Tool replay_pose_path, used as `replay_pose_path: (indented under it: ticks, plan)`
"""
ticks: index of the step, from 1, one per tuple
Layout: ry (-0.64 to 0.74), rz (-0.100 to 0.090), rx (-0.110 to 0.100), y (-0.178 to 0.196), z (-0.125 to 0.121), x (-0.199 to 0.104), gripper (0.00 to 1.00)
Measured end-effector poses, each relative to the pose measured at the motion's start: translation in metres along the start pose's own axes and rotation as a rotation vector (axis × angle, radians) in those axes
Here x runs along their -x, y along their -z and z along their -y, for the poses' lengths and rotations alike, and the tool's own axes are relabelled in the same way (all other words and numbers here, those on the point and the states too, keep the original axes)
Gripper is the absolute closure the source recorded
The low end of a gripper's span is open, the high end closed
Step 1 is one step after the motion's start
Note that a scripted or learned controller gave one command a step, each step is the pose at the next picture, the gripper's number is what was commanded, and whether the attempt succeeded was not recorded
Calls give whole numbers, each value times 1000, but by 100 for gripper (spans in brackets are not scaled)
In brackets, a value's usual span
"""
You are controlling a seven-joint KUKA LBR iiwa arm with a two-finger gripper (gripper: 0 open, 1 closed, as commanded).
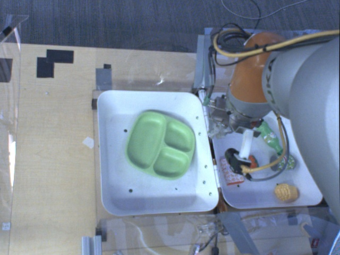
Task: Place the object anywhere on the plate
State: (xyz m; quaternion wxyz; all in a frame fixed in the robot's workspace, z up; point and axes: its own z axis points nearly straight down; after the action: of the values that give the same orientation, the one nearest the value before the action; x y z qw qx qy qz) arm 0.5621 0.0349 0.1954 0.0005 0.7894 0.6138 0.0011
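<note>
A light green plate (160, 143) with three compartments lies in the middle of the left bin (114, 195). My gripper (217, 122) hangs low over the near-left part of the right bin (255, 198), close to the wall between the two bins, and the wrist hides much of it. Under the arm in the right bin lie a yellow knobbly object (286, 192) at the front, a flat red-and-white packet (232, 174) by the left wall, and a green object (271, 137) partly covered by the arm. Nothing rests on the plate.
The big grey arm with its orange band (252, 84) covers the back and right of the right bin. A raised divider (211, 158) separates the bins. Wooden bench top (48, 142) stretches to the left, with black tape marks at the back.
</note>
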Motion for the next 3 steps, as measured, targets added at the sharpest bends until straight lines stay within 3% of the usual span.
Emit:
replay_pose_path:
  ticks: [1, 2, 3]
  plan:
    - [190, 0, 1, -10, -13, -61, 100]
    - [-101, 1, -2, -11, 5, -39, 100]
    - [-101, 1, -2, -11, 5, -39, 0]
